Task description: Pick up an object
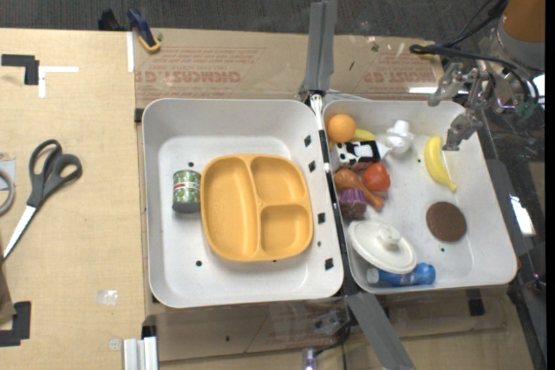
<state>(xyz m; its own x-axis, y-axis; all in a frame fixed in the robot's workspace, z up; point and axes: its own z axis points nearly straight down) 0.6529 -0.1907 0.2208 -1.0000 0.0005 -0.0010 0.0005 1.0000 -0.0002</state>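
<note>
Gripper [460, 133] hangs over the upper right corner of the right bin [496, 212], reaching in from the right; metal linkage and dark cables crowd it, and whether it is spread or pressed together cannot be told from this angle. Nothing is visibly held. Its tip sits just above and right of a banana [440, 162], which lies tilted on the bin floor, close to the tip but contact unclear. Left of the banana, a small white object [399, 135], crumpled-looking. Below the banana, a flat brown disc [447, 221], lying apart from it. Along the bin's left wall, a cluster: an orange [341, 127] at top, a black-and-white item [357, 152] touching a yellow piece just beneath it, then a red tomato-like ball [376, 177], a brownish piece [351, 179] beside it, and a purple item [352, 203] below; these press against one another. Lower down, a white lidded pot [384, 246], with a blue bottle [406, 275] lying on its side against the bottom wall, partly under the pot. Left bin [165, 256] holds a yellow divided tray [257, 206] near centre, and a small green can [186, 190] touching the tray's left edge. On the wooden bench to the left, scissors [39, 186] lie well apart from both bins.
</note>
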